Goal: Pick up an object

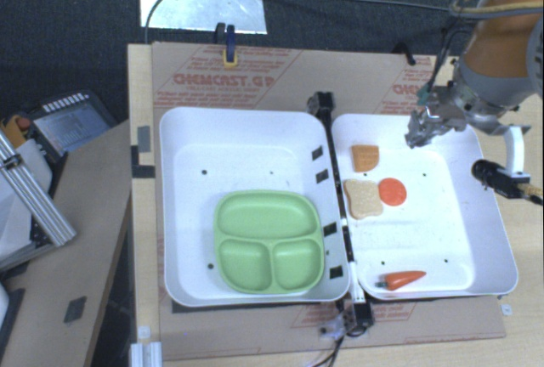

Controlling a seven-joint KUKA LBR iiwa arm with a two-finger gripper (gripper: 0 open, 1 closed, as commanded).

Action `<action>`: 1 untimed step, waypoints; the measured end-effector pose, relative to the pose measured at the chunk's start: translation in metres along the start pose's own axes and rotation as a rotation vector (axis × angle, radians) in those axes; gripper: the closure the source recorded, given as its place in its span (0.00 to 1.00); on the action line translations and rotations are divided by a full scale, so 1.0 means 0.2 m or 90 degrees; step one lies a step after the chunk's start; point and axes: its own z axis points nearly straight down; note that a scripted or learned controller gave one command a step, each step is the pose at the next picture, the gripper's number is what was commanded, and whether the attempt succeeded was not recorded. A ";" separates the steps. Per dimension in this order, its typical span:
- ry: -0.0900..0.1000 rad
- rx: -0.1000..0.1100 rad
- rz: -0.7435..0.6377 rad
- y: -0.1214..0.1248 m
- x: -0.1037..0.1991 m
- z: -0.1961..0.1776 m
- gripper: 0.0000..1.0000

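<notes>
The right bin (pixel 476 221) holds a small orange-brown piece (pixel 365 157) near its back left, a red-orange disc (pixel 392 191), a tan bread-like slice (pixel 364 199) touching the disc's left side, and an orange carrot-shaped piece (pixel 403 279) at the front. My gripper (pixel 418 136) hangs over the bin's back right area, to the right of the orange-brown piece and apart from it. Nothing shows between its tips. Its small tips are too blurred to read.
The left bin (pixel 183 187) holds a green three-compartment tray (pixel 268 239) at its front. A black divider (pixel 331 178) runs between the bins. A grey device (pixel 72 123) and a metal rail (pixel 30 195) sit on the table at left.
</notes>
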 end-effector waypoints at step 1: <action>0.001 0.001 0.000 -0.10 0.29 0.00 1.00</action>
